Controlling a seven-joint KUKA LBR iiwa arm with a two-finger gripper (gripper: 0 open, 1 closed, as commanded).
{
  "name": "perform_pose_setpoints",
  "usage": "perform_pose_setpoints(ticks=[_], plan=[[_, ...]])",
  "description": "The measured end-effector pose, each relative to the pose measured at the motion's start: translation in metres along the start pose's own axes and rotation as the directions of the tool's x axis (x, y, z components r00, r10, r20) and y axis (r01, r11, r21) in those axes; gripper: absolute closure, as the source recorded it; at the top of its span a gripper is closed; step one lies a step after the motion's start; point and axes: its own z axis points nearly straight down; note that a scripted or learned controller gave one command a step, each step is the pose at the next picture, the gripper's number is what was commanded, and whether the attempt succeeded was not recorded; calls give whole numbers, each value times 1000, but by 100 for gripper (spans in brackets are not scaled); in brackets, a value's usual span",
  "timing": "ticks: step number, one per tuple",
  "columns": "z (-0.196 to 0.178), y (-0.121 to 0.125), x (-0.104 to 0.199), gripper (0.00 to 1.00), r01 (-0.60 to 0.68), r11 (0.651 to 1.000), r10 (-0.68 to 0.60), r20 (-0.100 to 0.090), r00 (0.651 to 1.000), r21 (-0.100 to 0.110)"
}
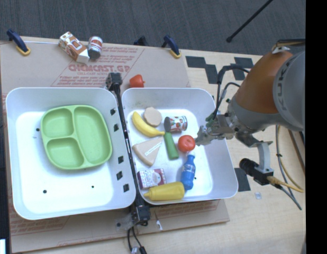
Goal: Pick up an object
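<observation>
Dark carpet lies behind the worktop, where two white bins sit side by side on cardboard. We see a green tray in the left bin, and the right bin holds the toys close together: banana, can, tomato, blue bottle, cheese wedge. Our hand hangs low at the bin's right side, just beside the tomato, probably because that is the nearest thing to take. We cannot tell if the hand is open or closed, and nothing is visibly in it.
</observation>
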Motion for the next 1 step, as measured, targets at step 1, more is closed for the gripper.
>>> perform_pose_setpoints(ticks=[1], plan=[[0, 0, 0, 0, 0, 1000, 0, 0, 1000, 0]])
